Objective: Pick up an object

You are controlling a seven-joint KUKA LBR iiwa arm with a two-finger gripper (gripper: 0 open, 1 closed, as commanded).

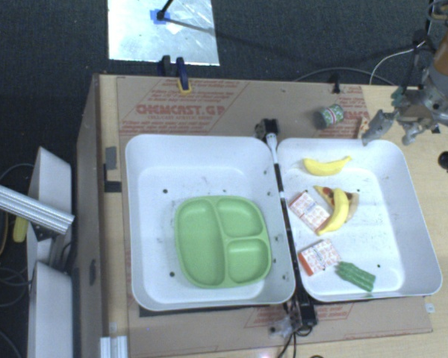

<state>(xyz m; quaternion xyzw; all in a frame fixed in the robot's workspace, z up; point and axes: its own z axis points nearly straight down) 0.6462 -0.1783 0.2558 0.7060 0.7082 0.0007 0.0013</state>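
The right bin holds a yellow banana near its far edge and a second banana in the middle. A red-and-white packet lies beside that one, another packet sits nearer the front, and a green vegetable-like piece lies at the front. My gripper hangs above the far right corner of this bin. Its fingers are spread open with nothing between them, well apart from every object.
The left bin holds a green divided plate. A small green can stands on the cardboard bench behind the right bin, left of the gripper. A black clamp sits where the two bins meet at the back.
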